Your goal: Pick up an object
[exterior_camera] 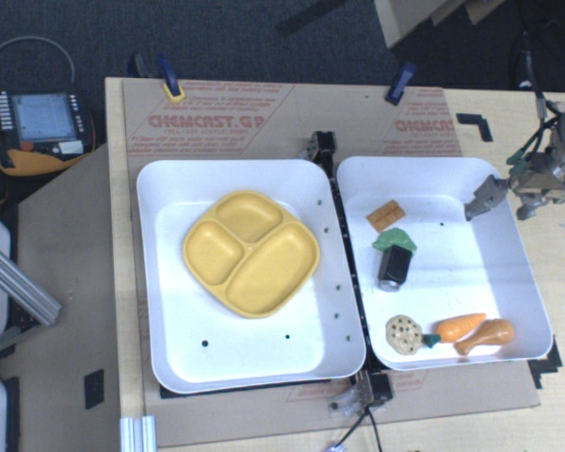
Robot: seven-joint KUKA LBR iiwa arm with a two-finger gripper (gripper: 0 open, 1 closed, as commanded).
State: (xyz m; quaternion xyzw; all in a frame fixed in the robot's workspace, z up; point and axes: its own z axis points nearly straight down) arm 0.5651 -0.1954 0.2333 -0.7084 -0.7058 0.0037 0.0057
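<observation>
So the claw [505, 199] is sitting at the upper right edge of the right bin [523, 252], spread open with nothing between its fingers, well up from the stuff in there. The candidates are all in that right bin: a little tan cracker-looking piece [385, 216] near the top, a dark block with a green bit on top [394, 258] in the middle, and along the bottom a speckled round cookie thing [403, 334], an orange carrot [460, 327] and a tan drumstick-shaped piece [487, 335], which touches the carrot.

The left bin [160, 281] has a yellow divided plate [251, 252], probably too wide for this claw to bite.

My guess: these are hard plastic play foods, light, stiff, a bit slick. The dark block looks like the easiest grab, it's apart from everything and has flat sides to pinch across. The carrot would need pinching across its narrow width, and its neighbour crowds it.
</observation>
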